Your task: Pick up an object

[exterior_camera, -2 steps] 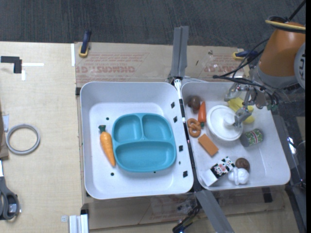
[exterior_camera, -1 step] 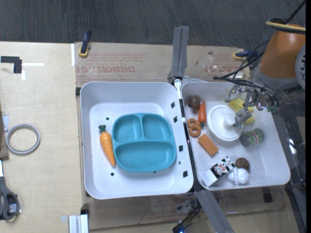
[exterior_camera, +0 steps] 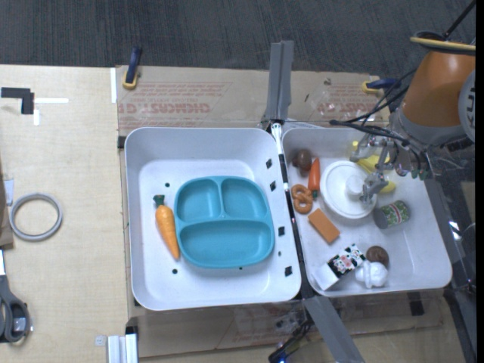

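Observation:
My gripper (exterior_camera: 372, 186) hangs low over the right bin (exterior_camera: 431, 240), at the right edge of a white round dish (exterior_camera: 340, 189). Just behind it lies a yellow banana-like toy (exterior_camera: 369, 164), partly hidden by the wrist. A green can (exterior_camera: 392, 214) lies to the gripper's front right. Nothing can be seen held in the gripper. Further objects in this bin are an orange block (exterior_camera: 324, 225), a pretzel (exterior_camera: 302, 199), a small orange carrot piece (exterior_camera: 314, 174), a brown ball (exterior_camera: 302, 159), a cow-patterned box (exterior_camera: 345, 262), a white figure (exterior_camera: 370, 276) and a brown lump (exterior_camera: 376, 255).
The left bin (exterior_camera: 144, 263) holds a blue divided plate (exterior_camera: 224, 222) and a carrot (exterior_camera: 166, 228) beside it. A grey divider bar (exterior_camera: 280, 82) runs between the bins. A tape ring (exterior_camera: 33, 216) and scissors (exterior_camera: 13, 316) lie on the bench at left.

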Robot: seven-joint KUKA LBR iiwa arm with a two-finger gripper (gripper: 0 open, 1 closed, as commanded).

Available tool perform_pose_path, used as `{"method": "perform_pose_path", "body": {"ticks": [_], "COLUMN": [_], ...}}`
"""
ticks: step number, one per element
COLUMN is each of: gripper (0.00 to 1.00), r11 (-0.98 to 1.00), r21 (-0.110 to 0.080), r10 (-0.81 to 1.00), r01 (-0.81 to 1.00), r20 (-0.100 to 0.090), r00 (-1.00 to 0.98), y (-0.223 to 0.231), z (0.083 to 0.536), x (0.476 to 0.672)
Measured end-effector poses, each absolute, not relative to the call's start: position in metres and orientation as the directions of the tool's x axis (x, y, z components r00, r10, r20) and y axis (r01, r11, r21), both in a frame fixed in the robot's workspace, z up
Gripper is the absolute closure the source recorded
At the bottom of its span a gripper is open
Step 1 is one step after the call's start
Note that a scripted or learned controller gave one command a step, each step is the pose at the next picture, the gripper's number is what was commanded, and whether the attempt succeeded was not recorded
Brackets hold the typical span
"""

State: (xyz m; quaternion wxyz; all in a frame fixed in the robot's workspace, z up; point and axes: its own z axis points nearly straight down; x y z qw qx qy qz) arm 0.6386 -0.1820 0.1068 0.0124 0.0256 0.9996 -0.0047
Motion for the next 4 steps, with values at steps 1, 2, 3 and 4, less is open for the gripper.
{"method": "perform_pose_path", "body": {"ticks": [1,2,3,4], "gripper": [0.0,0.0,0.0,1.0], "r11": [0.985,0.957,0.905,0.906], "r21": [-0.007,0.0,0.0,-0.001], "r10": [0.174,0.291,0.425,0.422], "r01": [0.175,0.291,0.425,0.422], "r20": [-0.022,-0.024,-0.007,-0.013], "r00": [-0.984,-0.956,-0.905,-0.906], "y": [-0.167,-0.171,-0.198,-0.198], "z": [0.107,0.106,0.095,0.106], "x": [0.662,0.649,0.629,0.631]}}
